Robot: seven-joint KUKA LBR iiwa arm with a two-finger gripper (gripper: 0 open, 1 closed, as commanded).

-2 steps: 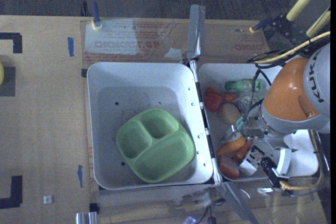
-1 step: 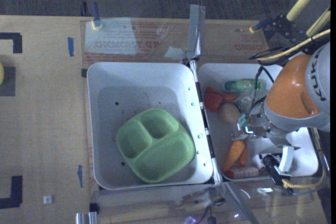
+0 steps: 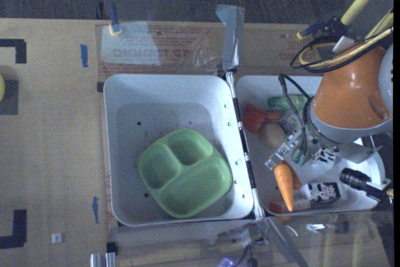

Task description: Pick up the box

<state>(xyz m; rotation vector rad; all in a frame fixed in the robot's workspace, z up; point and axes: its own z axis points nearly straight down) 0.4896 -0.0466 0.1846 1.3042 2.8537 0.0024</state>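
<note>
The box (image 3: 324, 192) is a small white carton with black patches. It lies near the front edge of the right bin (image 3: 375, 166). My gripper (image 3: 289, 148) hangs low over the middle of that bin, below the orange band of the arm (image 3: 350, 94). It is up and to the left of the box and apart from it, just above the top end of an orange carrot (image 3: 285, 184). The wrist hides part of the bin behind it.
Near the gripper, the right bin also holds a brown potato (image 3: 271, 134), a red piece (image 3: 257, 118) and a green piece (image 3: 284, 101). A green divided plate (image 3: 185, 172) lies in the left bin (image 3: 125, 103).
</note>
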